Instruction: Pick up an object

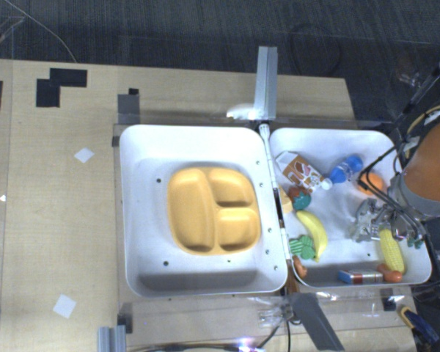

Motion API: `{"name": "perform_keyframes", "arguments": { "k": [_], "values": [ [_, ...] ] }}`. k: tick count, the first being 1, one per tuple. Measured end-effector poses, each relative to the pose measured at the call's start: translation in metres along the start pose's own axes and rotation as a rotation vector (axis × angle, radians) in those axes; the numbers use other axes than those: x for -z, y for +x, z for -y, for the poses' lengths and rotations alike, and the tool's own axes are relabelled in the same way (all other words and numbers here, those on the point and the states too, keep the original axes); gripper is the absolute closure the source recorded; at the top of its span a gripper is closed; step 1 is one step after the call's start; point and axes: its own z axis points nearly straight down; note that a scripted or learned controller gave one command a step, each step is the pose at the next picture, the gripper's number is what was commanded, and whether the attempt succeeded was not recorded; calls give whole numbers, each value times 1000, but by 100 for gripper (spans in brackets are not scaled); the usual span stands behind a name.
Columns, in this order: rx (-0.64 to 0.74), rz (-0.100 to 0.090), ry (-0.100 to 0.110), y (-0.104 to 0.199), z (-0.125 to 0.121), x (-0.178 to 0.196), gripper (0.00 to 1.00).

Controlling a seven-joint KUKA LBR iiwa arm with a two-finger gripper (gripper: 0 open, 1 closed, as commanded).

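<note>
My gripper (pixel 367 224) hangs low over the right side of the right bin (pixel 330 139), under the orange-banded wrist (pixel 430 163). A corn cob (pixel 391 249) lies just right of it, close to touching. A banana (pixel 313 231) lies to its left, with a green toy (pixel 303 246) at the banana's lower end. Farther back are a brown and white carton (pixel 301 171), a blue bottle (pixel 346 169), a teal toy (pixel 301 196) and an orange piece (pixel 372 182) partly hidden by the arm. I see nothing held in the gripper.
The left bin (pixel 143 196) holds a yellow divided tray (pixel 211 210). A blue and red marker (pixel 358 276) and a small orange item (pixel 392 274) lie along the right bin's front wall. Bare bin floor shows between the banana and the gripper.
</note>
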Motion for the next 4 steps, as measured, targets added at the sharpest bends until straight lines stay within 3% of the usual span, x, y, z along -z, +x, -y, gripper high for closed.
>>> {"name": "perform_keyframes", "arguments": {
  "k": [1, 2, 3, 4],
  "values": [
    [66, -6, -1, -44, 5, 14, 100],
    [67, -8, -1, -44, 4, 13, 0],
    [-402, -12, 0, -25, 7, 11, 0],
    [-601, -5, 2, -10, 11, 108, 0]
  ]
}}
